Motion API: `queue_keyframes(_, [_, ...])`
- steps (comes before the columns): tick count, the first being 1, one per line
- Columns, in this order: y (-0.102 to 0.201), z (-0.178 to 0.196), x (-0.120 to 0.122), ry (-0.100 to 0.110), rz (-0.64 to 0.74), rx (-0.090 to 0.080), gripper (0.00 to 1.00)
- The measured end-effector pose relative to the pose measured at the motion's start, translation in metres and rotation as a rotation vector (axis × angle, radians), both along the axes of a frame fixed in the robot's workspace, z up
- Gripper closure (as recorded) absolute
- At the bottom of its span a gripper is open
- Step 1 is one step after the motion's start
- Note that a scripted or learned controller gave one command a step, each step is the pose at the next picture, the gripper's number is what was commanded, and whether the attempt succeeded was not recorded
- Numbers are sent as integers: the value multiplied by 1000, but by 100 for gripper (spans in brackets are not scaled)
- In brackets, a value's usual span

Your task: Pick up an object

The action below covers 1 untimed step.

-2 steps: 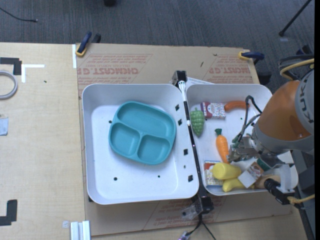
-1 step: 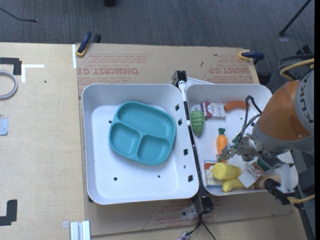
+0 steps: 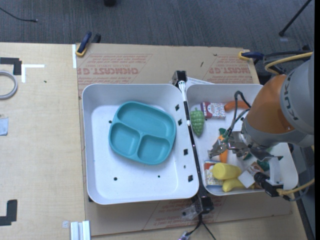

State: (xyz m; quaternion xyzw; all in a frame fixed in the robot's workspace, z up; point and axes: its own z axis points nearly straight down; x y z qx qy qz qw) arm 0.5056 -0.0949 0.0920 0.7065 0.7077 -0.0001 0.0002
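Gripper (image 3: 223,148) state: can't tell, my wrist blocks it. Nearest item: yellow banana-shaped plastic toy (image 3: 226,176) at its 6 o'clock, glossy, long axis 9-to-3, stubby end pointing 3 o'clock.

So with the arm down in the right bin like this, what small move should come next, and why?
Probably a short drop straight down, then close. The gripper hangs low in the right bin over an orange piece, just above the yellow toy, and nothing shows between its fingers. The green toy and the small carton lie further off, so the things underneath are the nearest pick.
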Motion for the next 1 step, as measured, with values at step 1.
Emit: queue_keyframes(1, [-1,9,0,-1,-1,-1,100])
